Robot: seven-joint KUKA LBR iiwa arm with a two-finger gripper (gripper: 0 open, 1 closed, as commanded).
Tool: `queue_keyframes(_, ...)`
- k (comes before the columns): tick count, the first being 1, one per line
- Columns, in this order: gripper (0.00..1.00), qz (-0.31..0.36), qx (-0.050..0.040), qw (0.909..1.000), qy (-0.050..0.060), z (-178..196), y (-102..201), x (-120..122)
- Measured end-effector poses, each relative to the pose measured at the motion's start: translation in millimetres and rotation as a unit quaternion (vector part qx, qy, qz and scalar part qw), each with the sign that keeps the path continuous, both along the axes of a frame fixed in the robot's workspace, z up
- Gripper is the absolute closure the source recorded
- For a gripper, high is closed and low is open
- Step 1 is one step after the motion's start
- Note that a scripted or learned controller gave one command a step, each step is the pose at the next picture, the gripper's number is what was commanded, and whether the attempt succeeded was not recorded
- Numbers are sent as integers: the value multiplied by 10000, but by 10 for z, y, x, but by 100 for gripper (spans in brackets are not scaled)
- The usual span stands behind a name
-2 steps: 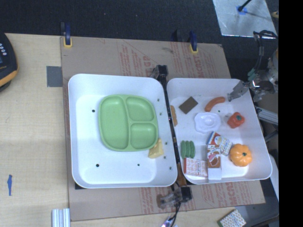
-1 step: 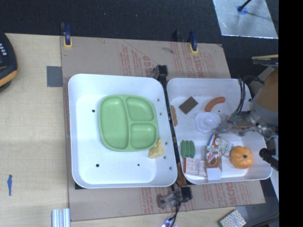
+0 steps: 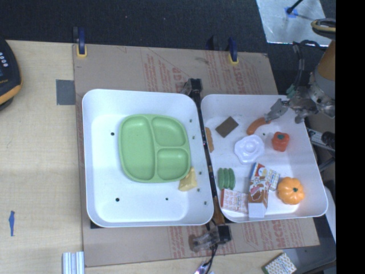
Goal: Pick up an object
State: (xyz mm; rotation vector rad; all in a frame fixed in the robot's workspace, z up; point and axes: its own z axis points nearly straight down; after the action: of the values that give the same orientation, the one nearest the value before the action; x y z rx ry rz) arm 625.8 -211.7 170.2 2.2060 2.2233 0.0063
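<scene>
My gripper (image 3: 287, 113) hangs over the far right corner of the right bin (image 3: 302, 210). Its two fingers are spread open with nothing between them. One fingertip (image 3: 276, 111) points down-left toward an orange carrot-shaped piece (image 3: 256, 124) and stays just apart from it. A red tomato-like toy (image 3: 280, 141) lies just below the gripper. Further into the bin sit a white round lid (image 3: 249, 149), a brown square (image 3: 226, 126), a green ribbed piece (image 3: 226, 178), two small printed cartons (image 3: 259, 185) (image 3: 234, 200) and an orange pumpkin (image 3: 291, 190).
The left bin (image 3: 102, 170) holds a green divided plate (image 3: 154, 147), with a yellow wedge (image 3: 188, 180) at its lower right. A tan strip (image 3: 209, 140) lies by the shared bin wall. Clamps (image 3: 232, 50) hold the cardboard at the back.
</scene>
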Motion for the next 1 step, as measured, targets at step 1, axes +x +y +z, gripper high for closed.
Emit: queue_keyframes(1,0,-30,37,9999,112,-826,3,-873)
